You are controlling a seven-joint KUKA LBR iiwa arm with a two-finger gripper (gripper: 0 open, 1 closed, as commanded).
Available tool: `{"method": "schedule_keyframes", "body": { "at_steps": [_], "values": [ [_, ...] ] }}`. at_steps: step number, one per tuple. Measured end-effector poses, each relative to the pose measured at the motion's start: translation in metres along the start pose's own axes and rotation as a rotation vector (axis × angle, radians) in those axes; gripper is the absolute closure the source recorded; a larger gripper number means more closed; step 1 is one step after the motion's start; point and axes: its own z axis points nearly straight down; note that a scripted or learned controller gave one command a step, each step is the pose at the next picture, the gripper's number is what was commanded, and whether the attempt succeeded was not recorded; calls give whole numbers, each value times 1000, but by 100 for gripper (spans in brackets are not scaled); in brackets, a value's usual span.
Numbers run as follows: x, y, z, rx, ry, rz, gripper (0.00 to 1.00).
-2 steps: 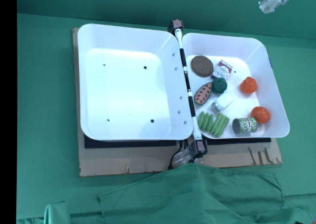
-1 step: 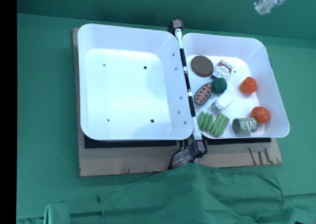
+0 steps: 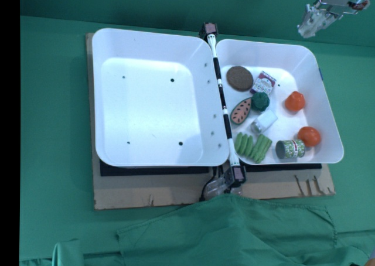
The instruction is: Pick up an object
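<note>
Metal gripper (image 3: 314, 20) above right bin (image 3: 326, 106), jaws' state unclear. Inside: flat brown disc (image 3: 239, 77) beside watermelon wedge (image 3: 241, 111), ridged green pods (image 3: 253, 146), round oranges (image 3: 295, 101).

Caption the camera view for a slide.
Gripper above the right bin, away from the toy food; left bin alongside.

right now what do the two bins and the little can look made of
The bins: likely moulded plastic, glossy white, judging by rounded corners and the glare on the left floor. The can: probably metal or toy plastic, with a grey end and a green printed label; too small to be sure.
</note>
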Motion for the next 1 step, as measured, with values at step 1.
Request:
{"method": "schedule_keyframes", "body": {
  "at_steps": [1],
  "values": [
    [2, 4, 0, -7, -1, -3, 100]
  ]
}}
